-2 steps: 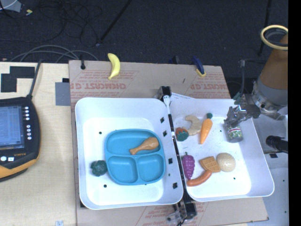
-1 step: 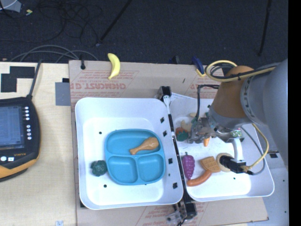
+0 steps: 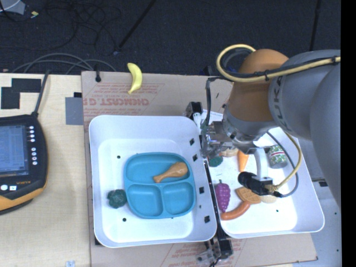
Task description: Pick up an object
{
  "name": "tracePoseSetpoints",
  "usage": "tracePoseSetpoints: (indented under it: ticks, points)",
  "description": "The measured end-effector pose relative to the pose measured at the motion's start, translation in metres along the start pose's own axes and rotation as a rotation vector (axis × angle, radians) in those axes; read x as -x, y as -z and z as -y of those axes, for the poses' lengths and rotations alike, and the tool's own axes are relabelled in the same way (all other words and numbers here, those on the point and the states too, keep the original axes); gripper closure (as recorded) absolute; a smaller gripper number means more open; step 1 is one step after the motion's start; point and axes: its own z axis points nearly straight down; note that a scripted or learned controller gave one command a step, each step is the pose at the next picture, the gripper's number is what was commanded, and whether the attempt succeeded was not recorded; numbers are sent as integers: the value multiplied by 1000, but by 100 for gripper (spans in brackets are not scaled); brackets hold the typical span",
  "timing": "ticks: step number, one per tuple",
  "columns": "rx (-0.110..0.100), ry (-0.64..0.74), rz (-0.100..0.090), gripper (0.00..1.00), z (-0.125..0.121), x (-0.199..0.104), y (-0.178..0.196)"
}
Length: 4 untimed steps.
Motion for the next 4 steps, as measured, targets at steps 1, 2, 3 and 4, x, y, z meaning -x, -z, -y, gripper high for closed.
tracePoseSetpoints:
  ticks: [1,2,3,4]
  points:
    - [11,-10,4,100,28,-4,238]
    - [-10,-10,6,100,48,-3,208]
    - [-7,-10,5,100,44,-24,220]
    - [-10,-5,7,100,43,-25,229]
